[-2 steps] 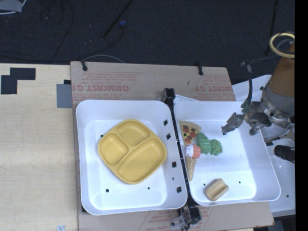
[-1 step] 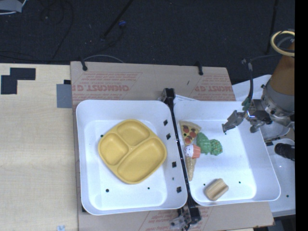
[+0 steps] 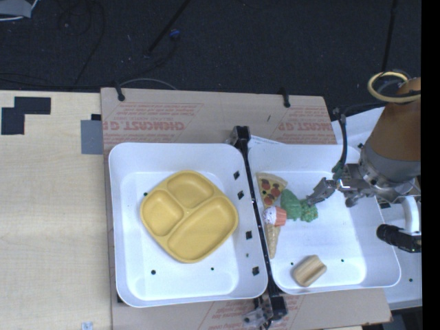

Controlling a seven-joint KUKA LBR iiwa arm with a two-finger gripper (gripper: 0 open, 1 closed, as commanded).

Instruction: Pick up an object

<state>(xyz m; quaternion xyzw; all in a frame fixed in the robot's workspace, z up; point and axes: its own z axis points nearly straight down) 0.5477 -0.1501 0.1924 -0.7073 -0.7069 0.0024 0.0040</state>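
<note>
Your jaws (image 3: 317, 194) hang low over the right bin, their tip at the right edge of the green piece; from this slant you cannot tell whether they are spread or pressed together, and nothing shows between them. So count the pick as not yet done.

Going left to right: the left bin (image 3: 127, 267) holds a yellow plate (image 3: 189, 215) with three wells, lying flat near its middle. In the right bin (image 3: 344, 270), a pizza slice (image 3: 271, 185) lies just right of the divider, with a cone (image 3: 273, 234) nearer you along the same edge. The green piece (image 3: 298, 207) sits just right of the slice and looks like the likeliest target. A tan block (image 3: 309, 270) rests alone at the near side.

What is left, by my reading: close on the green piece, lift it clear, and confirm it stays gripped.
</note>
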